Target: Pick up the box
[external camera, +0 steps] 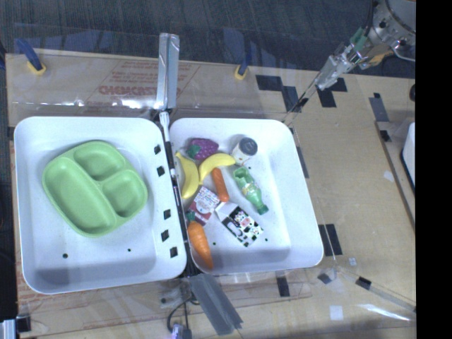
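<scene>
The tan desk (353,189) carries two white bins side by side. In the right bin (300,189), the small cow-patterned box (244,226) lies near the front, beside an orange carrot (199,244) and a green bottle (250,189). Farther back, at the upper right, the jaws (300,104) hang well apart from the bins; whether they are parted cannot be told.

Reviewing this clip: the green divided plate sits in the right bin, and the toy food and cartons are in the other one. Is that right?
Not quite. The camera view shows the green divided plate in the left bin; the toy food and cartons lie in the right bin.
</scene>
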Robot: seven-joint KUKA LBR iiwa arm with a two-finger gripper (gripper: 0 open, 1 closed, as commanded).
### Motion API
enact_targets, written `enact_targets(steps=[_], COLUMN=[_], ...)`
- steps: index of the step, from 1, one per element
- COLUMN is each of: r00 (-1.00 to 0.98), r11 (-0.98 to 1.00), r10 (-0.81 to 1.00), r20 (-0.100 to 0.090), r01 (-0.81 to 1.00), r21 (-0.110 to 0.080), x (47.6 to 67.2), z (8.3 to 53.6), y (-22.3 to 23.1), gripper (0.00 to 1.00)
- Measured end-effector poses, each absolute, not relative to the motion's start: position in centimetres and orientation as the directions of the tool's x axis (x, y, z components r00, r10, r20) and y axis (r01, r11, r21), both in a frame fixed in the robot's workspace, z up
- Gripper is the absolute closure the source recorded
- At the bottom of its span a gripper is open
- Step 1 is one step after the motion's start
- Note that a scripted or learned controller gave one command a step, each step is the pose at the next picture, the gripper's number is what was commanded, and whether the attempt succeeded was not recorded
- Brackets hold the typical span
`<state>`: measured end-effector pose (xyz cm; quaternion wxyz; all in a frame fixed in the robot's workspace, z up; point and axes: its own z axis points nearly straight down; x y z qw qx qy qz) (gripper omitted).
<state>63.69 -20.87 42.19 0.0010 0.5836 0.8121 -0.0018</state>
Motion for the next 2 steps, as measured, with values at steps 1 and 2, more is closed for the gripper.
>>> enact_targets(steps=[1,2], r00=[-0.321,-0.324], r11=[0.321,0.324], r10=[0.947,0.946], r20=[-0.005,-0.006], r01=[0.947,0.946], r21=[-0.001,-0.001], x=[63.7,63.8], z=[43.3,44.4], y=[-20.9,-20.8], gripper=[1.00,1.00])
